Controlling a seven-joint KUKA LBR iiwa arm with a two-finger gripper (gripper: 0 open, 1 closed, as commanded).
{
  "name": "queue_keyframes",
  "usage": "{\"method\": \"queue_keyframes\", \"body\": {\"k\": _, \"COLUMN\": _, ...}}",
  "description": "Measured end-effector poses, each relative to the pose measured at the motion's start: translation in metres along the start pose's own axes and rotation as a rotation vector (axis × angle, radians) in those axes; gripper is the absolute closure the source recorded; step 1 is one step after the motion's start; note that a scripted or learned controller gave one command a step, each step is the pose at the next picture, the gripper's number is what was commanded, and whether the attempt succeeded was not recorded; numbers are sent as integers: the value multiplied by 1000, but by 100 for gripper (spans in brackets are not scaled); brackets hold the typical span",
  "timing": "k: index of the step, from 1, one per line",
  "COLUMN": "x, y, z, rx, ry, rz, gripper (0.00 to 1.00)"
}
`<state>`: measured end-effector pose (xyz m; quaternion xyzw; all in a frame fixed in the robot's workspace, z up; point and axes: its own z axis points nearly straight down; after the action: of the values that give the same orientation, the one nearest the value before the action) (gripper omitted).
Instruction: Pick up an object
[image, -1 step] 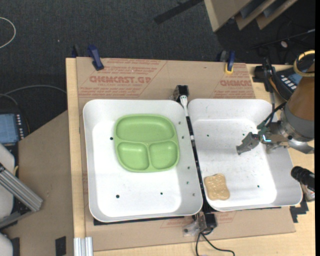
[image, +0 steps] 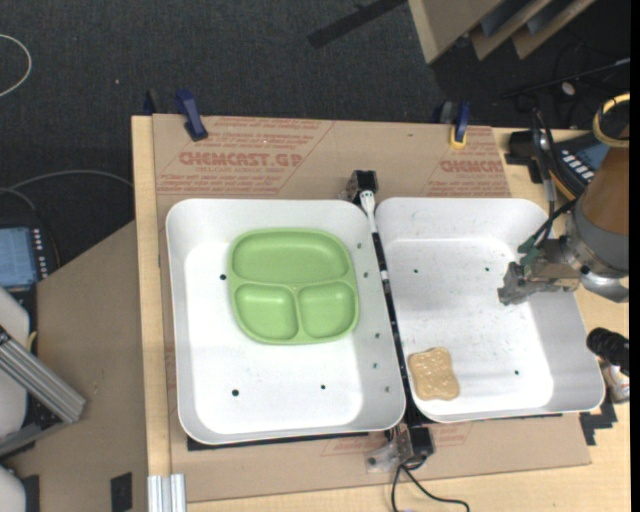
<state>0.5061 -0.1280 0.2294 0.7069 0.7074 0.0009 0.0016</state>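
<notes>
A green three-compartment plate (image: 293, 285) lies in the left bin (image: 200, 330), toward its back. A tan, flat, biscuit-like piece (image: 434, 374) rests in the right bin (image: 450, 250) at its front left corner. My gripper (image: 513, 287) hangs over the right side of the right bin, well to the right of and behind the tan piece. Nothing shows between its fingers.
The two white bins meet at a raised black-edged seam (image: 383, 300) down the middle. A cardboard sheet (image: 250, 150) lies under both bins, held by blue clamps (image: 190, 112) at the back. Cables and equipment sit at the far right (image: 560, 160).
</notes>
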Motion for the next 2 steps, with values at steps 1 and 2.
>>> {"method": "queue_keyframes", "body": {"k": 1, "x": -35, "y": 80, "z": 125, "rx": -3, "ry": -2, "rz": -1, "gripper": 100}}
{"method": "queue_keyframes", "body": {"k": 2, "x": -99, "y": 90, "z": 146, "rx": 0, "ry": -3, "rz": 4, "gripper": 100}}
